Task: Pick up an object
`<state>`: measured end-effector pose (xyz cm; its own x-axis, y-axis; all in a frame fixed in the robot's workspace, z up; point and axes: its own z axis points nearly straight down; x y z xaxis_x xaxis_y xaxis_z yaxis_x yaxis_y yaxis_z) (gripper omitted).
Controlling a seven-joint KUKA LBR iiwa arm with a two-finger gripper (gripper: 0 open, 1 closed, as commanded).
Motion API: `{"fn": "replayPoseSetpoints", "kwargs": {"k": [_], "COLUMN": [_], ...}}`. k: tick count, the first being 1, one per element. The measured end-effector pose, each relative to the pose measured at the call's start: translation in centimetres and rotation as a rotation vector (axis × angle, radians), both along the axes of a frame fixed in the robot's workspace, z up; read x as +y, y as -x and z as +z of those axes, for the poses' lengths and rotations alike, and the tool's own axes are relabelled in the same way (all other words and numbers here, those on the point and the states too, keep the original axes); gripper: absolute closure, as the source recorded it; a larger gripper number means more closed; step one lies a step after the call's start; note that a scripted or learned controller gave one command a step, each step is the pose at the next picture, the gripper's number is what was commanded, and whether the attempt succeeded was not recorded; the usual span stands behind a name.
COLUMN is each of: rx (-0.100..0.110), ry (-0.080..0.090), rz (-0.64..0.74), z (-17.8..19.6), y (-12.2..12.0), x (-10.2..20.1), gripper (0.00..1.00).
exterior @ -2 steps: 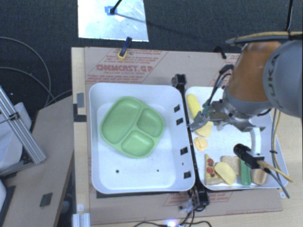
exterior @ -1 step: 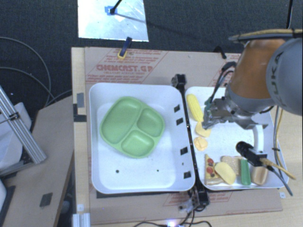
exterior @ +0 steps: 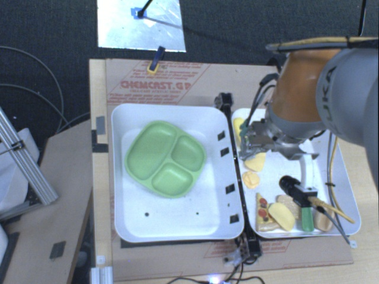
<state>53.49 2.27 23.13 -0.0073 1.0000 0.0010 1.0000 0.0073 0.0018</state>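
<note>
Gripper [exterior: 253, 142] low over right bin [exterior: 348, 201], by its left wall; finger state: cannot tell, nothing seen held. Yellow piece [exterior: 255, 161] lies just beneath, likely the target. Other toys crowd the bin's near end. Divider close left limits room. Green plate [exterior: 165, 157] alone in left bin [exterior: 127, 218].

Dark carpet floor [exterior: 47, 22], tan bench [exterior: 71, 158], shiny metal sheet [exterior: 141, 16]

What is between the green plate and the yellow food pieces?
In the camera view, bare white bin floor, then the two bins' meeting walls with black clips, separate the green plate from the yellow pieces.
</note>
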Motion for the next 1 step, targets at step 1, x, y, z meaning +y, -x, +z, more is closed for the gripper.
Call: {"fn": "replayPoseSetpoints", "kwargs": {"k": [1], "rx": [-0.002], "ry": [0.000], "rz": [0.004], "z": [1.07], "y": [-0.09], "x": [-0.10], "gripper": [1.00]}}
